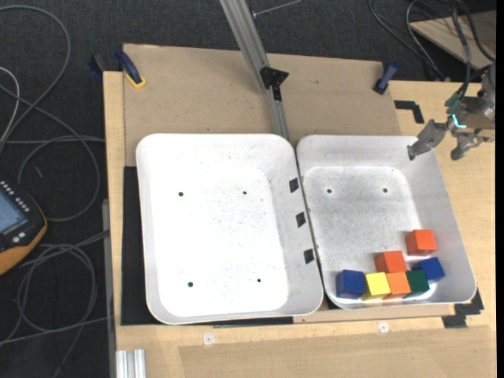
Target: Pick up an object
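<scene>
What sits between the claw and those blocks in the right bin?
Nothing visible: the claw hangs at the right bin far edge, and bare bin floor lies between it and the blocks clustered at the near corner.

The tool (442, 142) hangs at the far right corner of the right bin (441, 181), just outside its rim, its two fingers spread apart with nothing between them, pointing down.

bench (346, 101): plain tan board, blue clamps at the back corners (131, 69) and (385, 77) | sitting on it: two white bins side by side, touching in the middle, left bin (157, 211) and right bin (441, 187) | black clips (300, 219) along the seam | metal pole (248, 38) slanting up from the back
</scene>
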You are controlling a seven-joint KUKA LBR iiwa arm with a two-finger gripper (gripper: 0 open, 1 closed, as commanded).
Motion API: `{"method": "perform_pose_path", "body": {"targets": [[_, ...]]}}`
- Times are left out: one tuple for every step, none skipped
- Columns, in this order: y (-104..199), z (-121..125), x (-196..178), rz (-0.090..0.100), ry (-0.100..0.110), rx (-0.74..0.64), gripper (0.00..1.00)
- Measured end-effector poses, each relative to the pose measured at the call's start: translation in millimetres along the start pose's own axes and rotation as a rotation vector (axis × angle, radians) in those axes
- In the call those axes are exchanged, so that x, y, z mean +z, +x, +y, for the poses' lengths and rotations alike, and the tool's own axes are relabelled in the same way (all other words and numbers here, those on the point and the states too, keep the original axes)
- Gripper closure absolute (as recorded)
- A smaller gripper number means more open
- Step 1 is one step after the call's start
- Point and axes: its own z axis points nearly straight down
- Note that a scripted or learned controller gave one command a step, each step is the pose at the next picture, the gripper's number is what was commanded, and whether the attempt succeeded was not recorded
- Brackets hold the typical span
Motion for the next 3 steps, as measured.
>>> {"method": "perform_pose_path", "body": {"targets": [[0.2, 0.8, -3.1, -0.002, -0.005, -0.002, 0.0], [0.2, 10.3, 45.6, -0.001, 0.0, -0.002, 0.0], [1.8, 1.8, 105.1, 0.0, 0.001, 0.0, 0.0]]}}
